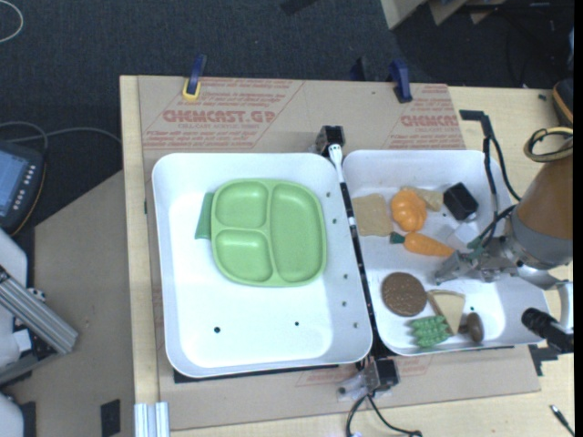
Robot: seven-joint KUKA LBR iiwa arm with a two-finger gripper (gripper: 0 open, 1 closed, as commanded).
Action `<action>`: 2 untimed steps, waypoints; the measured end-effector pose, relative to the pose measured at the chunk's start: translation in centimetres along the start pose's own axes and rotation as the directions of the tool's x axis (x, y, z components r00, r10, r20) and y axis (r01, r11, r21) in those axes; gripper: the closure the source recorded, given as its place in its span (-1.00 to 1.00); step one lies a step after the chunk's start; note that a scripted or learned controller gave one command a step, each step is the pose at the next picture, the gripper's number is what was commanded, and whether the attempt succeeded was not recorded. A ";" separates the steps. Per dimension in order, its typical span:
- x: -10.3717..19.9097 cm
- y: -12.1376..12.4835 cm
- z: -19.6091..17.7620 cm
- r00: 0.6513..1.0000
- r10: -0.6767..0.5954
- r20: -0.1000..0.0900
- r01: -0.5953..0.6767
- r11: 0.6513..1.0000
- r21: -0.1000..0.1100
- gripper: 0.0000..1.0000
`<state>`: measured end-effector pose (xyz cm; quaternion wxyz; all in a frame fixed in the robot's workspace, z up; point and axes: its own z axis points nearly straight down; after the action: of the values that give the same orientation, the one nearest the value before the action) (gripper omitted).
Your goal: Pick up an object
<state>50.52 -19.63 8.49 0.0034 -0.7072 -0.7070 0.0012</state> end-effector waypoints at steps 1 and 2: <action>-0.1 0.2 -1.4 1.000 0.001 0.004 -0.001 1.000 -0.008 1.00; 0.2 0.6 -5.8 1.000 -0.001 0.006 0.001 1.000 -0.012 1.00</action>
<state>51.12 -19.45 14.27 -0.0027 -0.7067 -0.7075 -0.0009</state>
